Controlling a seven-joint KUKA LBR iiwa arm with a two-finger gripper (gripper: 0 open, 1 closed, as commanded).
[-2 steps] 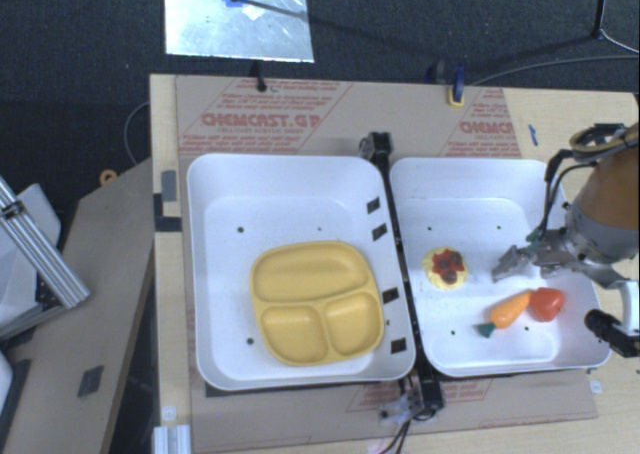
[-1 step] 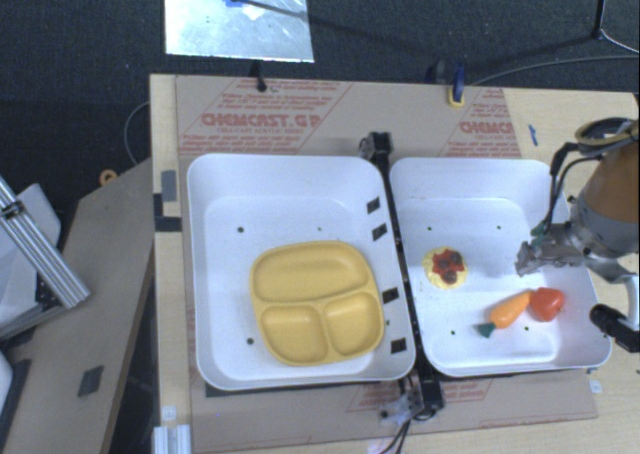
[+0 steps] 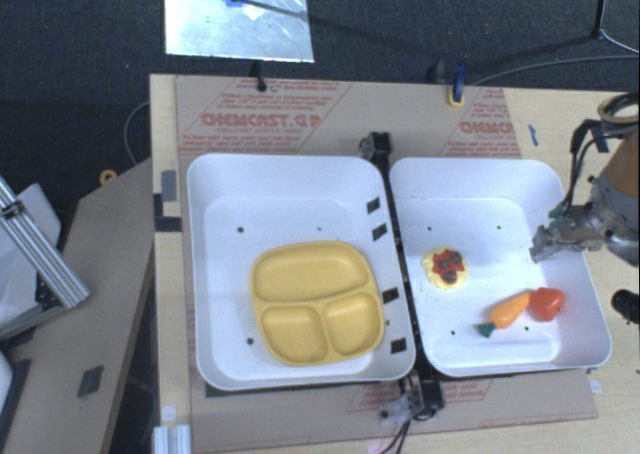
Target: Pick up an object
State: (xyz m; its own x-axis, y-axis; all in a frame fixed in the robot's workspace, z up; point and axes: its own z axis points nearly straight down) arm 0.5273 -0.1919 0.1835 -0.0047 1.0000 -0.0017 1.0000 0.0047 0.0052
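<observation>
Over the right bin's [image 3: 470, 182] far edge, the end effector [image 3: 555, 239] hovers, carrying nothing; its spread cannot be told. Approach step: carrot [image 3: 508, 310] and tomato [image 3: 546, 303] lie touching just below. Next, descend and centre on one.

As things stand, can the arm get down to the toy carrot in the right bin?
Probably yes. The carrot lies in the open on the right bin floor, touching only the tomato, and the gripper sits just above it at the bin's right rim.
</observation>
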